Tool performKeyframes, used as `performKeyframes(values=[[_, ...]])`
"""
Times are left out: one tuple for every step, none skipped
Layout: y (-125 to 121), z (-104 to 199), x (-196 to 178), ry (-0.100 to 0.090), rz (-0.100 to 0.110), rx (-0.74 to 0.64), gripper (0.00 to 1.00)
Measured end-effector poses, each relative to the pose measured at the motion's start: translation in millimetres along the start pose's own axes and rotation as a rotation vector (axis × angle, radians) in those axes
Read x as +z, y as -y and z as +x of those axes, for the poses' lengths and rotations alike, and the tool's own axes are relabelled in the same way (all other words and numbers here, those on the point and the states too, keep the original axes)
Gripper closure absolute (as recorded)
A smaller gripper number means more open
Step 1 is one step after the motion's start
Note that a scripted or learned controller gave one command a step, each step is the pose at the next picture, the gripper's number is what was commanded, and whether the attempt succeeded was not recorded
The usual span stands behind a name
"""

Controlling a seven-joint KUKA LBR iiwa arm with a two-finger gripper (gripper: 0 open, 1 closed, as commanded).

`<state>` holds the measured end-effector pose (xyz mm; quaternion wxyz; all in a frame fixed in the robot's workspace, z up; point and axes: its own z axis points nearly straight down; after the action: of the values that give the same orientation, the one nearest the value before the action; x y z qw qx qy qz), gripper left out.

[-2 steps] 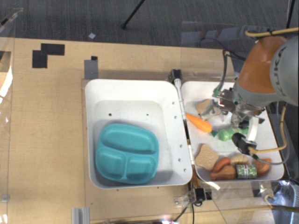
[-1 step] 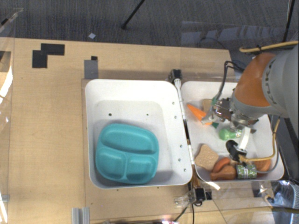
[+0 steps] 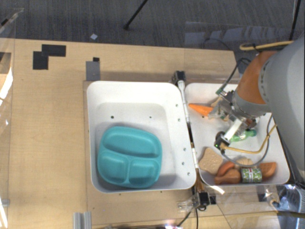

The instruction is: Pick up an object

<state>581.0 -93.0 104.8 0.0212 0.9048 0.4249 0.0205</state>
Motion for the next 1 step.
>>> performKeyframes(values=[[20.3,-20.7,-1.7,-0.001,0.000,-0.103,0.00]])
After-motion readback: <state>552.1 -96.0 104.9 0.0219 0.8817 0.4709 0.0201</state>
